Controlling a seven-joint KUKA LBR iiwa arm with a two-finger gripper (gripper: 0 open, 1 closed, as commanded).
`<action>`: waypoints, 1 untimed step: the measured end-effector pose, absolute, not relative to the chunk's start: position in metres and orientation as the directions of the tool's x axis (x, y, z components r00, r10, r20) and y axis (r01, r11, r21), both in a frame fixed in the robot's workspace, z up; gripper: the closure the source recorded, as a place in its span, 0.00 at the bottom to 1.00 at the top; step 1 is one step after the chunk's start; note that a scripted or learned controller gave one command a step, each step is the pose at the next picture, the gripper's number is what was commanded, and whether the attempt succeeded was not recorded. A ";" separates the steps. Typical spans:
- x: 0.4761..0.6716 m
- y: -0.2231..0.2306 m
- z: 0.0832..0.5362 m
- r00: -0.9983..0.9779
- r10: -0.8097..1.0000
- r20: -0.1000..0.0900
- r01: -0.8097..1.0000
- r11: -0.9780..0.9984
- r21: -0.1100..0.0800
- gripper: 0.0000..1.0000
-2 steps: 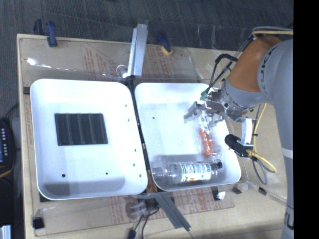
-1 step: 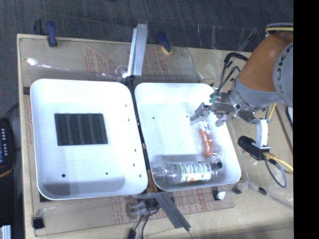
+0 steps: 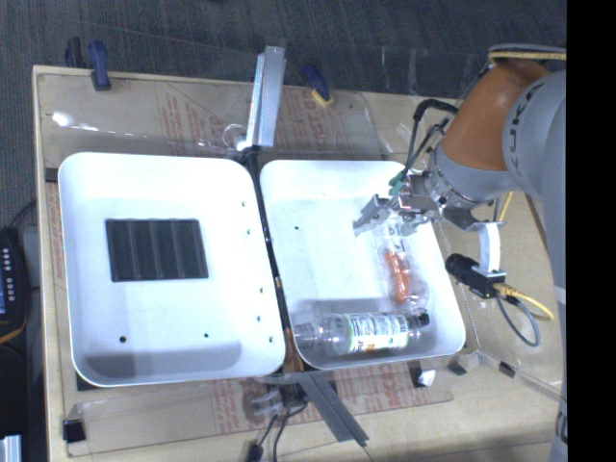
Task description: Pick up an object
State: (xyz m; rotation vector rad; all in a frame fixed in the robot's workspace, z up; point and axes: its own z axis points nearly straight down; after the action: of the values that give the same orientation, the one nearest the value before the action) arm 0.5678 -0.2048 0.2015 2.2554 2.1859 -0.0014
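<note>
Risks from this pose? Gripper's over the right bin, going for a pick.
1. The gripper hangs just above the orange-filled clear packet; slippery film may slide out of a pinch.
2. The packet lies close to the right bin's wall, so a finger could strike the rim on descent.
3. The clear bottle lies right beside the packet; a nudge might roll it.

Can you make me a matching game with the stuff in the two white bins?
Things:
1. dark ridged tray
2. clear bottle
3. orange packet
4. gripper

Places:
A. lying along the right bin's near wall
B. above the right bin, near its far right corner
C. flat in the left bin
D. right bin, by its right wall

Pairs: 1-C, 2-A, 3-D, 4-B
</note>
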 end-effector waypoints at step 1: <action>0.549 -0.163 0.229 0.057 0.998 0.001 0.998 -0.057 -0.004 0.00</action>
State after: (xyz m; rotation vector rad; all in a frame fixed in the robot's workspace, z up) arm 0.5494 -0.1631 0.2291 2.2871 2.1594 -0.0032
